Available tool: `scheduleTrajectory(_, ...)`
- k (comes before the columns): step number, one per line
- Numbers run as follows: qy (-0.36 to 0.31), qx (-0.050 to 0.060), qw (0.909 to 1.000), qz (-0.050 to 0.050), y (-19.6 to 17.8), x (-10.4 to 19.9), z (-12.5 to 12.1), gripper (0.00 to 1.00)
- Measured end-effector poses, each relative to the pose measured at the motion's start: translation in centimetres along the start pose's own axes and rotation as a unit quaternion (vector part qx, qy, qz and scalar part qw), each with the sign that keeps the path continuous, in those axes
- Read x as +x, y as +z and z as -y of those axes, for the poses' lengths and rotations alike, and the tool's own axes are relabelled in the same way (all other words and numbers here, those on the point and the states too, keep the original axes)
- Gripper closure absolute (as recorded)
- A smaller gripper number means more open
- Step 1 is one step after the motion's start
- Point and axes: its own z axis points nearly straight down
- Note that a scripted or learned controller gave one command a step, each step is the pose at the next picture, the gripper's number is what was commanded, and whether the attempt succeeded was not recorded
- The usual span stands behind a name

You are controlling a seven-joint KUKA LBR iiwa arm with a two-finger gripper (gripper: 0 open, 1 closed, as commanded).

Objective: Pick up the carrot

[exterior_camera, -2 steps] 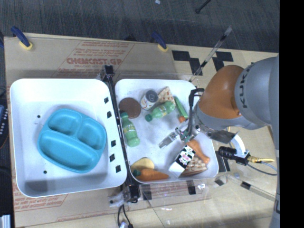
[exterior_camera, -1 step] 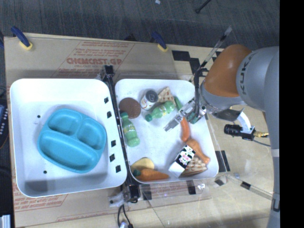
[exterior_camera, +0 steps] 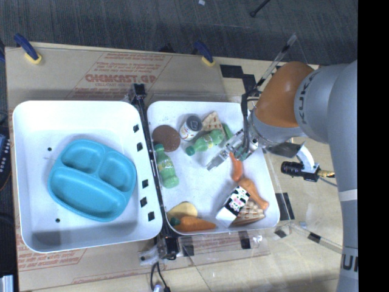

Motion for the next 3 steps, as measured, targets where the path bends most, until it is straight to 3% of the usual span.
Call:
scheduleTrajectory(1, -0.054, -0.004, 0.9985, 0.006, -12.9, 3.8, 1.4, 0.00)
scheduleTrajectory(2, -0.050, 0.000, 0.9987, -0.004, -3.3, 10.5, 2.9, 0.00)
scheduleTrajectory(3, -0.086, -0.002, 0.9963, 0.002, -5.0, 4.4, 5.5, 0.00)
